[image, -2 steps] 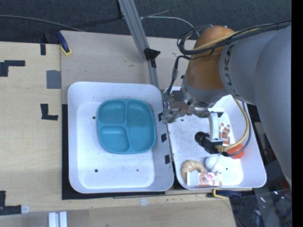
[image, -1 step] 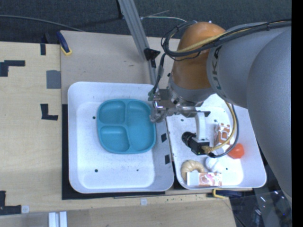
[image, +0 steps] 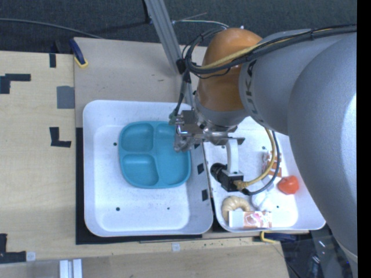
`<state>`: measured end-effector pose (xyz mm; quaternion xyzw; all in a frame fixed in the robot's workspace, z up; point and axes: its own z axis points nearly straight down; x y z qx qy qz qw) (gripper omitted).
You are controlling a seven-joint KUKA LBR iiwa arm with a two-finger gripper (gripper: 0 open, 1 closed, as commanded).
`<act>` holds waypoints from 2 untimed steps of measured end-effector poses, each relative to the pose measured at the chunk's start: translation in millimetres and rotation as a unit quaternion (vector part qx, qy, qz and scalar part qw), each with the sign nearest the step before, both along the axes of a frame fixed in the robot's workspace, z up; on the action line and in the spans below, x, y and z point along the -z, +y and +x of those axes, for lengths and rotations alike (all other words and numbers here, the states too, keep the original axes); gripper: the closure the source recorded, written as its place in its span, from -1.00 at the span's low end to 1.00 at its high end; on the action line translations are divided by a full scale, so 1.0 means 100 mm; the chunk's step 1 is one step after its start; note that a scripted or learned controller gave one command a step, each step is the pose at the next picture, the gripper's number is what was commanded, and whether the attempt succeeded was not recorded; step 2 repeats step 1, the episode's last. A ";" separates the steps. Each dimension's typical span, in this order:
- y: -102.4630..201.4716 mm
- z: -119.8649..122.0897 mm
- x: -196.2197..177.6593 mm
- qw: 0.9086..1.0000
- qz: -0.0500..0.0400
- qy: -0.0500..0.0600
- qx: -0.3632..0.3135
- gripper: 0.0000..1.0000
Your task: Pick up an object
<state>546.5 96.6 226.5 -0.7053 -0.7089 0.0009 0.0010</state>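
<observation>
I'm hovering the gripper [image: 184, 136] at the right rim of the teal sectioned plastic tray [image: 152, 155] lying in the left white bin [image: 101, 213]; can't tell its state. I'm thinking: center on rim, descend straight, pinch firmly.

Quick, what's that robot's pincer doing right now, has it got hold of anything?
Pincer: over the right edge of the blue divided tray in the left bin; open or closed cannot be told, and nothing is seen held.
</observation>
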 end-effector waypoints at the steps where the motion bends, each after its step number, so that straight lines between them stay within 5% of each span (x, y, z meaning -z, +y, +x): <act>1: -0.02 0.00 0.00 1.000 0.000 0.000 0.001 -1.00; 2: -0.02 0.00 0.00 1.000 0.000 0.000 0.001 -1.00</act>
